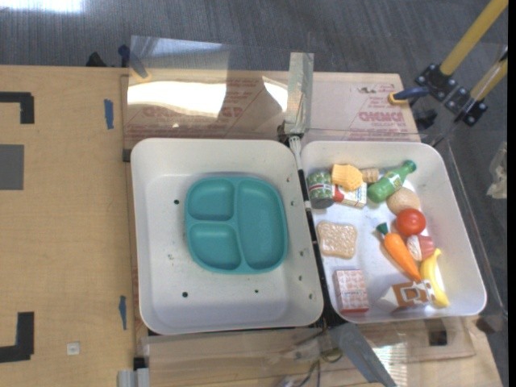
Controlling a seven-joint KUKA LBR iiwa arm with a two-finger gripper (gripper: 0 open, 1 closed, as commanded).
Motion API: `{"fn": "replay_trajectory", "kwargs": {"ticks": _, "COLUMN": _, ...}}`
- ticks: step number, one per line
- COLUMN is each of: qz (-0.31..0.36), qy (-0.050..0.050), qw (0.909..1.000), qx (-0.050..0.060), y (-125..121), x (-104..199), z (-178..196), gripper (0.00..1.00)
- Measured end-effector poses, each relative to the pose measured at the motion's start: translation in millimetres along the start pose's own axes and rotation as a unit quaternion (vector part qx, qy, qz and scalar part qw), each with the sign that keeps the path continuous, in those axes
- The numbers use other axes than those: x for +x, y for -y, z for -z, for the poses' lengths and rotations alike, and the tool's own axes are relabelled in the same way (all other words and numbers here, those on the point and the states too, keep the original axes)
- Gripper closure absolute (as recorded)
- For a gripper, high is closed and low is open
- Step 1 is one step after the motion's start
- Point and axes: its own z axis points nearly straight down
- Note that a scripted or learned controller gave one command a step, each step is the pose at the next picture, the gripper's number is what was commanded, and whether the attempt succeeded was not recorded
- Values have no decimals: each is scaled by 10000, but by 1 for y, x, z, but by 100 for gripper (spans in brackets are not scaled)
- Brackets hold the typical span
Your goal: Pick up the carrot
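The carrot (397, 251) is orange with a small green top. It lies slantwise in the right bin (459, 216), just below the red tomato (410, 221) and beside the yellow banana (436, 278). Its green end points up-left and its tip points toward the bin's lower right.
The right bin also holds a green bottle (390, 183), a green can (320, 189), a toast slice (336, 239), a pink wafer block (351, 289), a small carton (411, 294) and yellow cheese (347, 174). A teal divided plate (236, 223) sits in the left bin (153, 216).
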Motion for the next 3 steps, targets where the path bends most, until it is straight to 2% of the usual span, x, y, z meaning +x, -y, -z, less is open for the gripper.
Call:
{"fn": "replay_trajectory", "kwargs": {"ticks": 1, "qz": -17, "qy": 22, "qw": 10000, "qx": 3, "y": 1, "x": -1, "z": 8, "gripper": 100}}
{"fn": "replay_trajectory", "kwargs": {"ticks": 3, "qz": -48, "qy": 88, "qw": 9999, "qx": 87, "y": 4, "x": -5, "z": 32, "gripper": 100}}
